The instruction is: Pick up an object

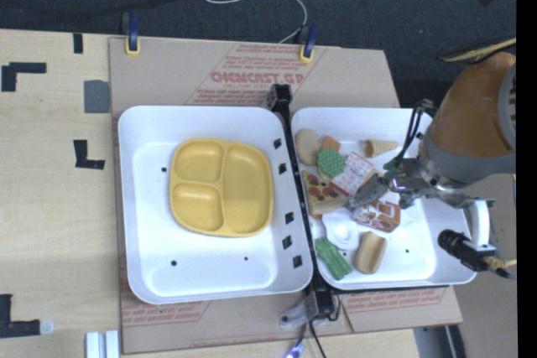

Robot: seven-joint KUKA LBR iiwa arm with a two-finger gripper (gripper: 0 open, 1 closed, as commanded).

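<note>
A: Objects for picking are being kept in the right bin [419, 268], heaped directly under and just left of the gripper [375, 190]. Can its state be made out?

B: That cannot be told; the tip is being lowered among the clutter, and nothing is being seen clearly caught by it.

A: What is lying nearest?

B: A red-patterned packet [382, 218] is being touched or nearly touched just below the tip. A checked packet [357, 172] is lying just above-left, with a green piece [330, 161] beyond it.

A: And farther out?

B: A bread roll [369, 251] and a green vegetable [334, 258] are being left nearer the bin's front edge. A pizza slice [321, 195] is lying towards the divider. Well away to the left, a yellow sectioned plate [222, 186] is resting in the left bin [138, 205].

A: Why is everything being crowded together?

B: Probably so that a blind descent is being given something to close on; a clean single pick is being judged uncertain.
</note>
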